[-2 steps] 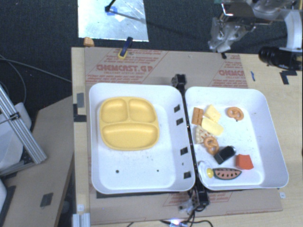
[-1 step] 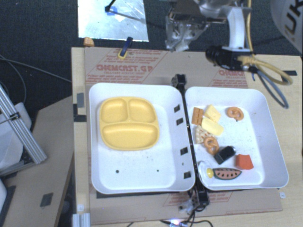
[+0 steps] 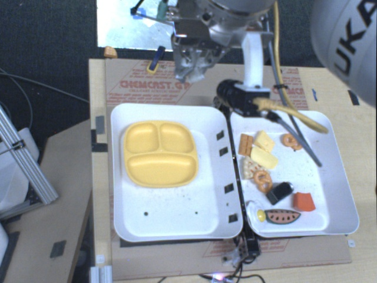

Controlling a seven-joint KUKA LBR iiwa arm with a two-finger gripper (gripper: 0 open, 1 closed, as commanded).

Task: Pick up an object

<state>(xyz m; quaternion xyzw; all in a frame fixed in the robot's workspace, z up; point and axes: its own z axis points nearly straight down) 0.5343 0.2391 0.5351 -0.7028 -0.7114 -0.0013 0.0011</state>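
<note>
Camera view: left bin (image 3: pixel 147 217) holds yellow tray (image 3: pixel 159 154); right bin (image 3: pixel 336 181) toy food.

Light even, fairly bright, from overhead; bins (image 3: pixel 171 229) near blown-out white, little surface detail; soft short shadows under tray (image 3: pixel 159 153) & food bits; pale panel (image 3: pixel 118 16) at top glares bluish; arm (image 3: pixel 347 28) close to lens, blurry; overall pic soft, low-res, slightly grainy.
</note>
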